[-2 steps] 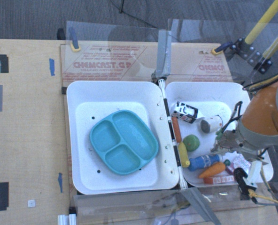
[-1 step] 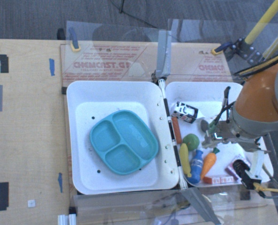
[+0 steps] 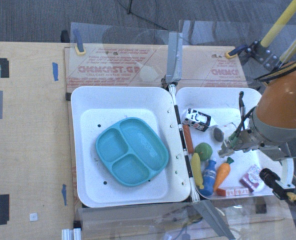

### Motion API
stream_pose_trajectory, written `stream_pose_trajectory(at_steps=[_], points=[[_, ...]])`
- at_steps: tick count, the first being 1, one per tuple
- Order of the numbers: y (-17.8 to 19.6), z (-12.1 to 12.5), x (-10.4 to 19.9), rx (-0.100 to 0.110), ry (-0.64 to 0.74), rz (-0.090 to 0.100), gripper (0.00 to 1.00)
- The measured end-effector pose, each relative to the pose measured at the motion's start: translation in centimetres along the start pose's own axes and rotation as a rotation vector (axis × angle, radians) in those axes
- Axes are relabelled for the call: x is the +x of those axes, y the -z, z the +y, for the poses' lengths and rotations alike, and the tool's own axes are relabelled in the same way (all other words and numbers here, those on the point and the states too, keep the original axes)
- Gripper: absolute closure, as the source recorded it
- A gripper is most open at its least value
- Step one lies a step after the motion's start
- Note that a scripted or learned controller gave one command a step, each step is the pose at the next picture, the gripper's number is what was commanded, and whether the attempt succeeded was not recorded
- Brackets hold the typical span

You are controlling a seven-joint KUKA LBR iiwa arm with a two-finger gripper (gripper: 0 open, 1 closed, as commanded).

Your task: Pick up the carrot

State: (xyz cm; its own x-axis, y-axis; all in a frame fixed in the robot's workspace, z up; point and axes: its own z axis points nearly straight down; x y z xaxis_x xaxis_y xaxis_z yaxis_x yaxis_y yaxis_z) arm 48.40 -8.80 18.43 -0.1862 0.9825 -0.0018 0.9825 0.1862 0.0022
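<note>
The carrot is orange with a green top and lies in the right bin near its front wall, with the leafy end pointing up and right. My gripper hangs just above and behind that green top, below the orange band of the arm. Nothing shows held in it.
Left of the carrot lie a blue bottle, a yellow piece, a green ball and a red-orange stick. A black-and-white box and a grey stone sit farther back. A pink packet lies right. The left bin holds a teal divided plate.
</note>
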Motion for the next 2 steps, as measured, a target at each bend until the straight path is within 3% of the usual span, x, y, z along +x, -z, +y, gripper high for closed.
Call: stream_pose_trajectory(at_steps=[2], points=[[1.96,0.16,-0.21,-0.006,-0.003,-0.004,1.0]])
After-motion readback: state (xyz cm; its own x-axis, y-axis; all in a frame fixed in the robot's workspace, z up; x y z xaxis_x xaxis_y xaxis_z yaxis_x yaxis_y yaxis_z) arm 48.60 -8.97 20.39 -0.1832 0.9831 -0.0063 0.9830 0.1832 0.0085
